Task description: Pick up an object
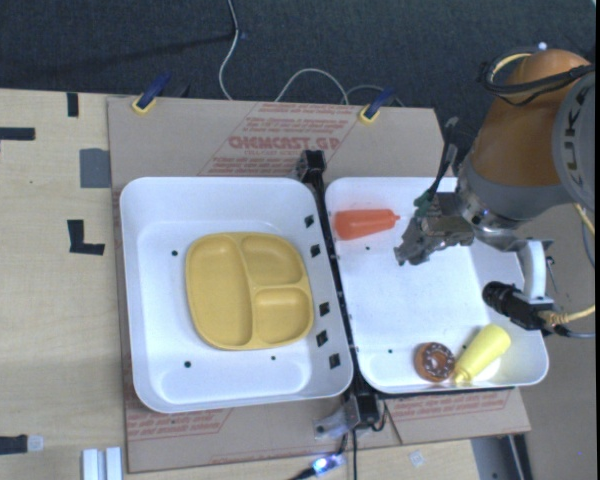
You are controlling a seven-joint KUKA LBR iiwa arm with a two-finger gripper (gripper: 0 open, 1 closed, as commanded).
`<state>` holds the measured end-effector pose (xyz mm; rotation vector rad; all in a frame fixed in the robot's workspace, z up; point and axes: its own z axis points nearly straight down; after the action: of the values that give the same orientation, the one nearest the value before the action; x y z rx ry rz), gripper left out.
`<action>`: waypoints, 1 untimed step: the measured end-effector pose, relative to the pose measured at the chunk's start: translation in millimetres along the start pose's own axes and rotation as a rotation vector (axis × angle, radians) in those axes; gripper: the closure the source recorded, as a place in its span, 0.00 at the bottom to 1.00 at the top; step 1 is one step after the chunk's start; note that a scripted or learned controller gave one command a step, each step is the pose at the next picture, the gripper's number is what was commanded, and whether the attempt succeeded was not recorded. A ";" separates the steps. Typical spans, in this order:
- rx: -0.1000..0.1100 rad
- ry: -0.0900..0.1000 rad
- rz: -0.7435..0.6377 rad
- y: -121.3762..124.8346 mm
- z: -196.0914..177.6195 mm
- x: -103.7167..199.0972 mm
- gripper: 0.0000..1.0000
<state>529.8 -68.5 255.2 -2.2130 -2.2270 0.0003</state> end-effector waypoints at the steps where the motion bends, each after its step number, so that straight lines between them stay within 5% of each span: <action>1: 0.000 0.000 -0.001 16.5 1.4 60.3 1.00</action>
<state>545.9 -8.2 253.8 -2.2114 -2.2282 -0.0001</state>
